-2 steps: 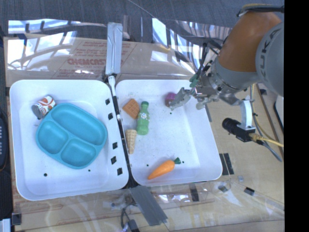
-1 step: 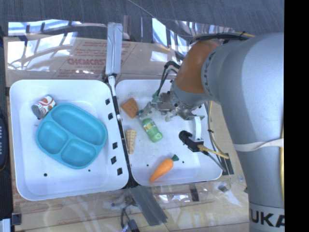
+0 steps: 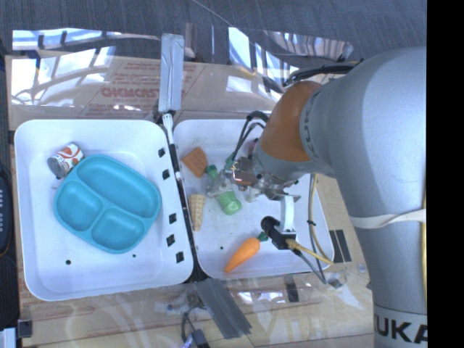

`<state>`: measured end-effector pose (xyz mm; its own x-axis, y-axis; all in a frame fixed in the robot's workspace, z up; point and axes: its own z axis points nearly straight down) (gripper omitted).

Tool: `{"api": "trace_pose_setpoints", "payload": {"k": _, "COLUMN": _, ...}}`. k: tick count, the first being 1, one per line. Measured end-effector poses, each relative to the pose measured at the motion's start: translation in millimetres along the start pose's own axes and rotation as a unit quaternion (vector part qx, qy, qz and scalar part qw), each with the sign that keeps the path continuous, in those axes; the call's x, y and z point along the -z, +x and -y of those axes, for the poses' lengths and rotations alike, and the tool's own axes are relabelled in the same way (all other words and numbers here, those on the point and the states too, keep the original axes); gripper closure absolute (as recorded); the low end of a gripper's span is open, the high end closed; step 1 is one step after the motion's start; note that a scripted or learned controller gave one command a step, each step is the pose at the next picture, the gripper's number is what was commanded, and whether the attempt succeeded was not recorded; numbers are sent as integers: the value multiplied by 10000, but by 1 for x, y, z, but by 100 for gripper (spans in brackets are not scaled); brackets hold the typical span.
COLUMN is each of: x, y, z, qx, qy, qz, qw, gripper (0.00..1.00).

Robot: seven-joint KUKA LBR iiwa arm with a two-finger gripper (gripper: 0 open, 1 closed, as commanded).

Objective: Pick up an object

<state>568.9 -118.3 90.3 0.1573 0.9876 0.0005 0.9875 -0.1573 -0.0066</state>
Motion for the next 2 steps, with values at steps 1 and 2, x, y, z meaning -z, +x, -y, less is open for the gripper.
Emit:
{"api": "trace_pose_setpoints", "payload": {"k": 1, "x": 9, "y": 0, "z": 0, "qx": 23, "qy": 11, "qz": 4, "qw": 10000, "gripper": 100}}
{"api": "trace_pose_setpoints", "payload": {"k": 2, "x": 106, "y": 58, "z": -35, "qx": 498, "qy": -59, "qz": -6, "qw": 9987, "gripper": 100}}
